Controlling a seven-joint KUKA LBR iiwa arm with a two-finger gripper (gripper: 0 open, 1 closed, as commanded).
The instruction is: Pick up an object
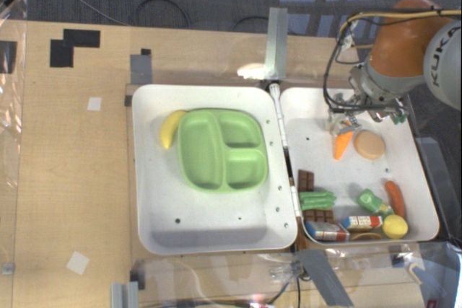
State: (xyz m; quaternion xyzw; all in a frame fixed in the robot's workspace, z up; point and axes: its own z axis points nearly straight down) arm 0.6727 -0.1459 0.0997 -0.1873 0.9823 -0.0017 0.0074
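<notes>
A grey metal arm [422, 47] with a glossy orange band is seen entering from the 2 o'clock corner, with black and yellow cables looped around its wrist. Its gripper [343, 125] is lowered into the right bin [307, 112], at about 3 o'clock in the view. Whether anything is grasped cannot be told, since the tip is crowded by wrist hardware. An orange carrot [342, 144], tapered and smooth, is found directly below the gripper tip, at its 6 o'clock, close enough that touching cannot be ruled out. Just beside the carrot, at its 3 o'clock, a round, pale tan disc [369, 145] like a biscuit or bun is laid flat.

Further out, toward 5 o'clock in the same bin, a cluster of toy foods is gathered: a brown segmented chocolate bar [306, 180], a green ridged vegetable [317, 199], a green pepper-like piece [372, 200], a reddish sausage [394, 197], a yellow lemon [395, 226], and a small labelled can [361, 222] on its side.

The left bin [155, 205], a shallow white tray with rounded corners, is set beside the right one, the two touching along a metal divider. A matte green plastic plate [220, 149] with three compartments is held in it, and a curved yellow banana [170, 128] is tucked against the plate's 9 o'clock edge.

Both bins are borne by a pale wooden bench [65, 177].
</notes>
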